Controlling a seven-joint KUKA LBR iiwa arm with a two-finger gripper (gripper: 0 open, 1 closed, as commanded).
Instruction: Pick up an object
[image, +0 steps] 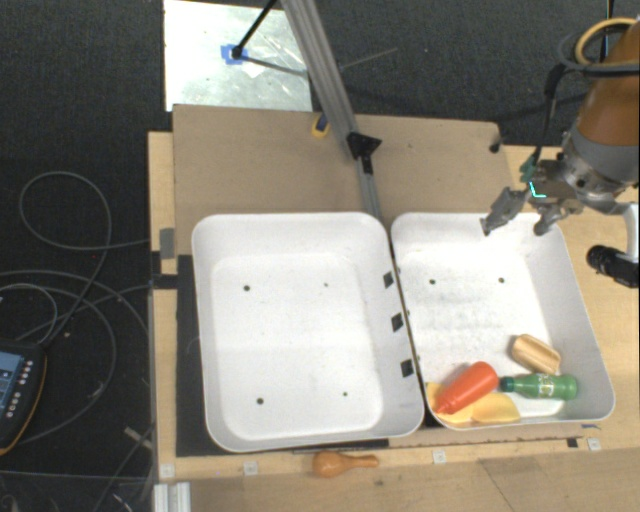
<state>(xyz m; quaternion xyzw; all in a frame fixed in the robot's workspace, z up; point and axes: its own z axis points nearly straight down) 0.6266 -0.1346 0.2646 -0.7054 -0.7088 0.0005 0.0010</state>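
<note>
Hovering end effector (522, 217), fingers spread.

Arm (610, 110) cut off by right edge, yellow object (492, 410) partly under carrot (466, 387)

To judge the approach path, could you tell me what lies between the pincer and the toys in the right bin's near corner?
In the camera view, bare white bin floor lies between the open pincer and the tan bread-roll toy.
</note>
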